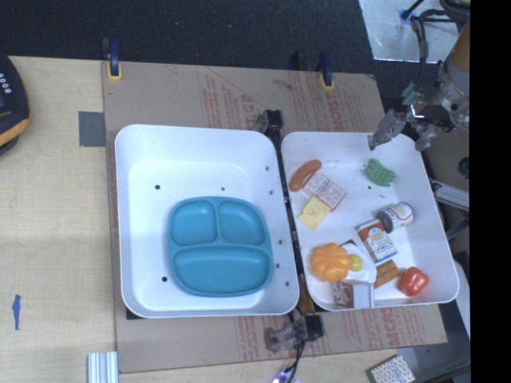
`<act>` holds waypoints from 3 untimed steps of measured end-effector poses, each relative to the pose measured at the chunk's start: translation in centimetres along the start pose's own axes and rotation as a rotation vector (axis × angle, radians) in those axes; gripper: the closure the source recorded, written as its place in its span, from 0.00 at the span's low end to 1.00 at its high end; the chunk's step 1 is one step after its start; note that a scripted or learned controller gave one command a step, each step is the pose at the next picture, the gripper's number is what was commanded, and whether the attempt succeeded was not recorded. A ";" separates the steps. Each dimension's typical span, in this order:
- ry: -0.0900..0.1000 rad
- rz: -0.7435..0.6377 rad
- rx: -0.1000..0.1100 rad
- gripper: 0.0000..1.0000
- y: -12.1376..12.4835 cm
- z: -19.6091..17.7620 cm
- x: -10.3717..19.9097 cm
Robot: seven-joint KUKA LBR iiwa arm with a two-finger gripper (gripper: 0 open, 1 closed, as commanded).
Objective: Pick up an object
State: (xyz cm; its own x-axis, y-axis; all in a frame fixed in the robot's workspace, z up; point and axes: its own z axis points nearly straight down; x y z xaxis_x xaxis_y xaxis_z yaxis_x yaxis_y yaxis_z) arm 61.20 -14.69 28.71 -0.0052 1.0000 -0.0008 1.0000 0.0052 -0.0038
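My gripper (402, 139) hovers over the far right corner of the right bin (441, 238), its two fingers spread open with nothing between them. Just below it in the bin lies a small green leafy item (381, 172). Further left are a brown sausage (304, 175), a white packet (326, 190) and a yellow cheese wedge (313, 212). A small can (394, 215) lies on its side near the middle right. At the near end sit an orange pepper (330, 262), a red pepper (412, 281) and a small box (379, 242).
The left bin (136, 206) holds a blue divided plate (219, 246). A black divider (284, 206) runs between the bins. Both stand on a cardboard sheet (200, 94) held by clamps at the back. A dark device (9, 102) sits at the far left.
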 end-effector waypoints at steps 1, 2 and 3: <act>0.003 -0.005 0.010 0.00 4.4 13.2 4.8; 0.002 0.002 0.013 0.00 -4.8 17.3 4.1; -0.004 0.000 -0.014 0.00 -8.8 19.2 2.9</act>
State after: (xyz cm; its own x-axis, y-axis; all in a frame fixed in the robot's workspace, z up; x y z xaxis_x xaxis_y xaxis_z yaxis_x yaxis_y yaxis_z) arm 52.31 -11.84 9.52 -0.0053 1.0000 -0.0047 0.9999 0.0054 0.0102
